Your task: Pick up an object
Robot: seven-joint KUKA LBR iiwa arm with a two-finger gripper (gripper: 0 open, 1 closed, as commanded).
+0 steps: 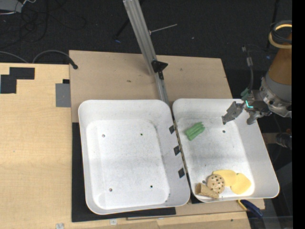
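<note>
**Op A:** I'm watching the grey two-finger gripper (241,112) hanging over the far right part of the right-hand shallow white plastic bin (217,168). Its fingers are standing spread, nothing between them. Can you confirm?

**Op B:** Confirming: released, empty. I'm picking the small green ribbed block (194,130) as the target. It's lying flat on the bin floor, left of the gripper, near the black-clipped seam (174,140) where the two bins meet.

**Op A:** I'm judging it light and somewhat soft, maybe foam or moulded plastic. The ridges should be giving some grip. I'm thinking of taking it across the short width, mid-length.

**Op B:** Agreed. It's lying at a slant, so the wrist is needing a turn to match.

**Op A:** Noting the rest: a round tan perforated disc (216,182), a flat yellow piece (235,180) and a small tan wedge (206,190), clustered at the bin's near edge, well apart from the block.

**Op B:** Nothing is crowding the block. The seam clips are my only worry for the left finger.
</note>
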